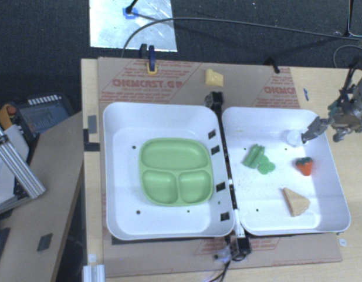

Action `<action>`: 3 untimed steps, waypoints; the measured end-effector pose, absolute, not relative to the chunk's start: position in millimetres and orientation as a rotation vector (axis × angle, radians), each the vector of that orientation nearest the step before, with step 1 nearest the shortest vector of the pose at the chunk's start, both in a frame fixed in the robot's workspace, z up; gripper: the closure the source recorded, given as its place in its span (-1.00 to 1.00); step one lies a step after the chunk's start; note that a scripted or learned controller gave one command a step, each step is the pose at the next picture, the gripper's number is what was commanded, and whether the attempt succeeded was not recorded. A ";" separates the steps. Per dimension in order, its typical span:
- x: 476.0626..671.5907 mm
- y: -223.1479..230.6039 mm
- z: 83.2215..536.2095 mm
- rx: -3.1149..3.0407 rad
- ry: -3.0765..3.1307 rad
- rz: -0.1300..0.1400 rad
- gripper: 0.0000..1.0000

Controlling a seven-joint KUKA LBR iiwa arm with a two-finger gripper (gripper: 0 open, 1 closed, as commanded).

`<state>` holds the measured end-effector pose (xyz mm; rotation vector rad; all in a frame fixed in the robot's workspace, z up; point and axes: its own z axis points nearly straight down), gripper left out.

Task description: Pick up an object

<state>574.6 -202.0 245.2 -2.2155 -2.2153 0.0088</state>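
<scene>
The right bin [339, 207] holds a green ridged piece [258, 159], a small orange and red piece with a green top [304, 165], a tan wedge [295, 202] and a small white object [293, 137]. My gripper [325, 132] hangs at the bin's far right corner, above the rim. It is open, with nothing between its fingers. Its left fingertip [311, 131] points toward the white object, just right of it. The orange piece lies a little nearer the camera than the gripper.
A green divided plate [175, 170] lies in the left bin [119, 157]. A yellow block [214, 77] and a blue-yellow clamp [150, 59] sit on the cardboard behind the bins. Black clips [219, 151] line the wall between the bins.
</scene>
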 end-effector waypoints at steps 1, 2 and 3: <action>577.2 -201.3 252.1 -2.219 -2.227 -0.001 -1.00; 574.9 -197.0 190.3 -2.218 -2.221 0.002 -1.00; 568.8 -189.9 131.7 -2.217 -2.221 0.003 -1.00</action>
